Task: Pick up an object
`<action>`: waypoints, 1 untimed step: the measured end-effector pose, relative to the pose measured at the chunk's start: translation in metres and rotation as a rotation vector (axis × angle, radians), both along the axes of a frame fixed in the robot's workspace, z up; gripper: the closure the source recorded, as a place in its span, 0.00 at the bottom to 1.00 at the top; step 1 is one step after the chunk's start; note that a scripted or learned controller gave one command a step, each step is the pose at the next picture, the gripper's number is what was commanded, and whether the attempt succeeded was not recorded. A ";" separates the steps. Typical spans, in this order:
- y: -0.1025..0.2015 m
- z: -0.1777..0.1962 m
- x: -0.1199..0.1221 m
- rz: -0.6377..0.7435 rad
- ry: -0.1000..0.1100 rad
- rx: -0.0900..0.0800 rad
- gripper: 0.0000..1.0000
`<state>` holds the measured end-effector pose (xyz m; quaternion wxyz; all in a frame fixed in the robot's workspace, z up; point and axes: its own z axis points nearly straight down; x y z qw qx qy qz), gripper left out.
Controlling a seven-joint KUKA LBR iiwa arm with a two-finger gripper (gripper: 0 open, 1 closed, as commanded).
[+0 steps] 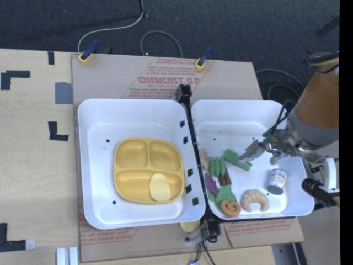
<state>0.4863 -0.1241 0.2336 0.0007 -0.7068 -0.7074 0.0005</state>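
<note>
Objects for picking lie in the right bin (242,112): a green block (237,160) sits near the bin's middle, with the gripper (257,148) directly over its right end. Whether the tool is clenched or released cannot be made out, and the block cannot be seen to be grasped. Toward the bin's left wall are a green ridged piece (216,165), a brown bar (223,178) touching it, a purple piece (211,184) and a pale stick (204,160) against the divider. Along the bin's front edge sit a green leafy toy (225,194), a small pretzel (229,207) and a croissant (255,200). A small tin can (277,180) stands near the right wall, just behind the croissant. In the left bin (94,148) a yellow divided plate (148,170) rests in the middle, with a pale yellow disc (160,189) in its front compartment. The arm (320,101) reaches in over the right bin's right edge.
</note>
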 end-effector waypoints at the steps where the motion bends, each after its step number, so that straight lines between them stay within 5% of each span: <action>1: -0.007 -0.104 0.046 0.001 0.002 0.000 0.00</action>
